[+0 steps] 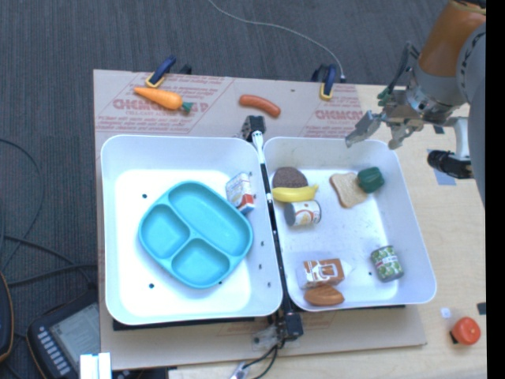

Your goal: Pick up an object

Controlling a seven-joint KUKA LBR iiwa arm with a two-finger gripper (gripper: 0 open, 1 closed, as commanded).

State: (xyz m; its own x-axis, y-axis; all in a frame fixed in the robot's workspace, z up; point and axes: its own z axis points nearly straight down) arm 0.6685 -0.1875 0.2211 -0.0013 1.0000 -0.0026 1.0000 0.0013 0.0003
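The open, empty two-finger gripper (380, 133) hangs above the far rim of the right white bin (417, 239), and the dark green round object (370, 179) lies just below it, toward the camera.

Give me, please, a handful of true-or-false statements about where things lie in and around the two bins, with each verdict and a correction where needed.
1. The blue divided plate lies in the left bin. True.
2. The toy carrot lies in the right bin. False: it lies on the board behind the left bin.
3. The gripper hangs above the right bin's far rim with nothing between its fingers. True.
4. The banana is on the blue plate. False: it is in the right bin, by the divider.
5. The green can lies in the right bin's near right part. True.
6. The sausage is inside the left bin. False: it lies on the board behind the bins.
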